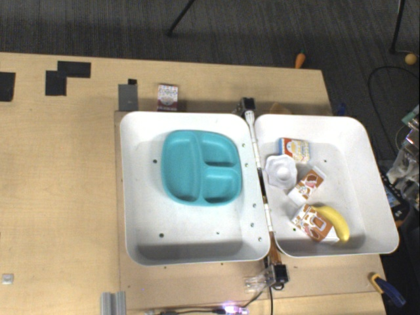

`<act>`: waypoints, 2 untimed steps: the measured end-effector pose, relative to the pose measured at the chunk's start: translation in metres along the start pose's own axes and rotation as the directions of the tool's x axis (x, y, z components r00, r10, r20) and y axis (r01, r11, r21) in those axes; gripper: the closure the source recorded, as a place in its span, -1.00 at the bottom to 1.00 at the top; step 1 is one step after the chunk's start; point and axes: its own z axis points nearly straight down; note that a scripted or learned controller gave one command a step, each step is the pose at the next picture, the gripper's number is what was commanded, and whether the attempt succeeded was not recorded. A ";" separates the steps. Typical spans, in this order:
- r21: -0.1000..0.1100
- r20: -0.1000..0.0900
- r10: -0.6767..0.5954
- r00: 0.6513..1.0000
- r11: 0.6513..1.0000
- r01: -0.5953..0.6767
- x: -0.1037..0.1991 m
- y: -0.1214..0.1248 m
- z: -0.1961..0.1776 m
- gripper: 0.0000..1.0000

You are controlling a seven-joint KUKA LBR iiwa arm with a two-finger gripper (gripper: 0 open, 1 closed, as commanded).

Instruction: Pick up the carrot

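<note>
The right bin [367, 176] holds a yellow banana [335, 220] at its front. Beside the banana lies a brown-and-white packet [312, 223], with a second such packet [307, 184] nearer the middle. A white cup [281, 171] lies by the bin's left wall, and a small white carton with an orange print [294, 149] lies behind it. A small orange object [300, 60] sticks up at the bench's far edge; I cannot tell what it is.
The left bin [141, 176] holds a teal divided plate [200, 167]. A small printed box [168, 97] and a grey block [128, 97] stand on the bench behind the left bin. Cables and equipment [405, 156] crowd the right edge.
</note>
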 end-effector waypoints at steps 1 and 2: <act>-0.001 -0.001 -0.010 1.000 1.000 0.010 0.002 0.001 -0.011 1.00; -0.004 -0.002 -0.022 1.000 1.000 0.022 0.004 0.002 -0.022 1.00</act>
